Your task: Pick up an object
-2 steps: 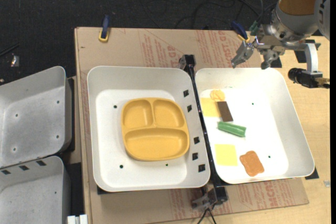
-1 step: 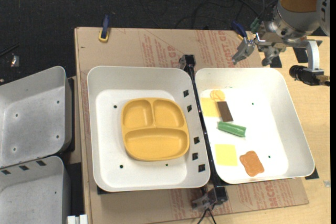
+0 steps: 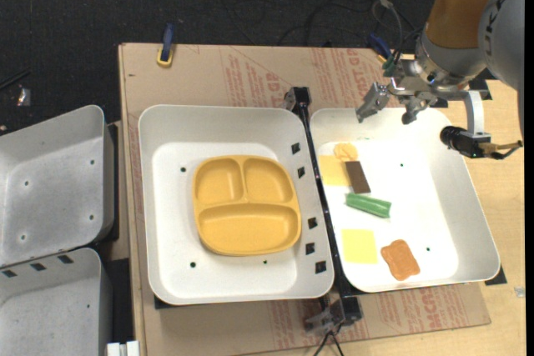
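Two white bins side by side on a board with red printed lettering, too faint to read. Left bin (image 3: 158,179) holds a yellow divided tray (image 3: 247,205). Right bin (image 3: 450,196) holds small items near its left wall: green piece (image 3: 368,205), brown bar (image 3: 357,176) lying on a yellow slice (image 3: 333,172), yellow square (image 3: 360,246), orange piece (image 3: 400,259). Gripper (image 3: 394,105) hangs above the right bin's far edge, fingers spread wide, nothing between them, touching nothing.
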Robot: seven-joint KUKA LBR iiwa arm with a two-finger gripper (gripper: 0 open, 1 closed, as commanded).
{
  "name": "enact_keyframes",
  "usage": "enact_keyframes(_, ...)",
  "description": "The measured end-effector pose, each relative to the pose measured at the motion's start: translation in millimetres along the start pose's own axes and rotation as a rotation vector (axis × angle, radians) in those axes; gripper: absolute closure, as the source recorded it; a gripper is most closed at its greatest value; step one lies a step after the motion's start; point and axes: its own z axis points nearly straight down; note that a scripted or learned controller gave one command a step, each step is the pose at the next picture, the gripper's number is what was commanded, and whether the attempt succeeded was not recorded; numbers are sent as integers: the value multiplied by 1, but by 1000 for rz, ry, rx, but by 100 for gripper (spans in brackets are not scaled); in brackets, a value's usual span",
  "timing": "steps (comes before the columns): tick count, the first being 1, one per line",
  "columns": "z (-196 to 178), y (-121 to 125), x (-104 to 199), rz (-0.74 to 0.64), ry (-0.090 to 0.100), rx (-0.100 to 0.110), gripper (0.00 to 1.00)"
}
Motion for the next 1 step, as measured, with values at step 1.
enact_keyframes(1,57,-4,-9,1,0,2,0)
